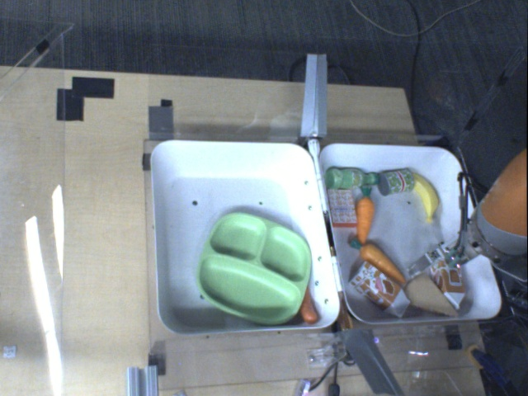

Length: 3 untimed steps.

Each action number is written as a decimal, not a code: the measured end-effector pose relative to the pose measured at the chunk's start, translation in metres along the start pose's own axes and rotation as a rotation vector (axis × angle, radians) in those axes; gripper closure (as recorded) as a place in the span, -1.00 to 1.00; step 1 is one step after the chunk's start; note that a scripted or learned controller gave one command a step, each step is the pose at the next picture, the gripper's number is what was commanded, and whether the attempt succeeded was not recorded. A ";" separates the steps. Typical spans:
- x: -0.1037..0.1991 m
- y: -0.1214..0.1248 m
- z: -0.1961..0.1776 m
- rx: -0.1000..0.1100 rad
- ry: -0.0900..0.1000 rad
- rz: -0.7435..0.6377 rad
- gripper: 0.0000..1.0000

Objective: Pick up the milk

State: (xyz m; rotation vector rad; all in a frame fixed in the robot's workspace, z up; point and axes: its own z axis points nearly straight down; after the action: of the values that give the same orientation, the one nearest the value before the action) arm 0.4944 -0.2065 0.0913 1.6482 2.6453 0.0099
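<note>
The milk [376,285] is a small carton, brown and white with a printed picture on its face; the print is too small to read. It lies tilted in the right bin [474,307], near the front wall, touching the lower carrot [382,262].

Just right of it lies a tan wedge [429,294], and beside that a second small carton [450,277] in brown, orange and white. Further back lie an upright carrot [365,215], a red-and-white packet [341,205], a green bottle [348,177], a labelled jar [397,181] and a smooth yellow banana [426,196].

The left bin [177,180], of glossy white plastic, holds a rounded green tray [256,267] with three moulded hollows; something orange [308,310] pokes out at its front right edge.

The arm [505,213] enters at the right rim, and its pincer [452,254] sits low by the second carton; whether released or clenched I cannot tell.

The worktop [82,246] is pale wood.
</note>
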 end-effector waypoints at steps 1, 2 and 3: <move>-0.002 0.005 -0.014 -0.013 -0.010 0.000 1.00; 0.037 0.025 -0.089 0.015 0.012 0.313 1.00; 0.026 0.069 -0.147 0.015 0.011 0.343 1.00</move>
State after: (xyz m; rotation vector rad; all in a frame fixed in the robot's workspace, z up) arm 0.5410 -0.1514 0.2391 2.0873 2.3396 0.0051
